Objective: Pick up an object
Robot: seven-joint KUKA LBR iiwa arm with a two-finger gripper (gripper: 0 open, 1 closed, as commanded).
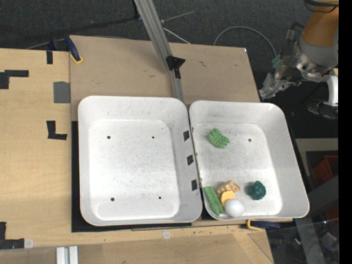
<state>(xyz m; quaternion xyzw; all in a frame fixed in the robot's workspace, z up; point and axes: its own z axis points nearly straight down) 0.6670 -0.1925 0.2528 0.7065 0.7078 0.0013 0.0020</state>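
Looking over the candidates first, I see the light green ridged piece (218,138) lying alone in the upper middle of the right bin (275,114), the pickable thing nearest the gripper (270,87), though still well apart from it, below and to the left of where it hangs. Further off again, along the bin's near wall, sits a cluster: a dark teal lump (256,190) by itself, then a tan piece (227,188), a white ball (234,207) and a green block (213,199) crowded together, touching or nearly so, in the near-left corner. As I judge it, the task has not really begun: nothing is lifted, every object rests on the bin floor, and the gripper hovers outside the bin, beyond its far right corner and over the dark floor next to the bench. The whole of the work is left: bringing the arm in over the bin, descending on one object, closing and raising it. I cannot tell from this slant whether the gripper is spread or closed; it is small and blurred against the background, and I see nothing in it. The left bin (88,114), farthest from the gripper, shows just its speckled white floor with a few dark dots. If I were choosing, the lone ridged piece looks the cleaner target, since the corner cluster leaves little room around each item.
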